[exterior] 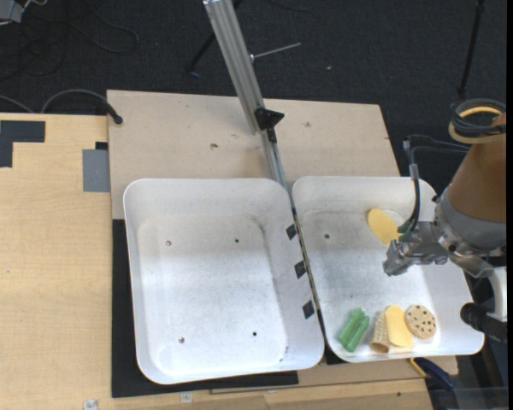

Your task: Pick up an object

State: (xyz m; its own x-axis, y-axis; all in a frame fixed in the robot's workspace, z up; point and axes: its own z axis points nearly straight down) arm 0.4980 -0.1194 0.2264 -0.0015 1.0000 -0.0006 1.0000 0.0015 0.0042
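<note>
Right bin [342, 212]: yellow piece [381, 224], green block [354, 329], cone [382, 335], cookie [420, 321]; claw [395, 260] state unclear, maybe empty.

aluminium rail [239, 67] slanting behind bins | black cables [68, 20] on floor

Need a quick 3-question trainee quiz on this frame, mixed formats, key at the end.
1. True or false: the green block lies in the left bin.
2. Multiple choice: which thing lies nearest the end effector? A. the round yellow piece B. the cookie C. the cone
3. Fill in: the cookie touches the ___ edge of the yellow wedge, as the camera sees it.

Key
1. False: it lies in the right bin, near the front.
2. A
3. right
</note>
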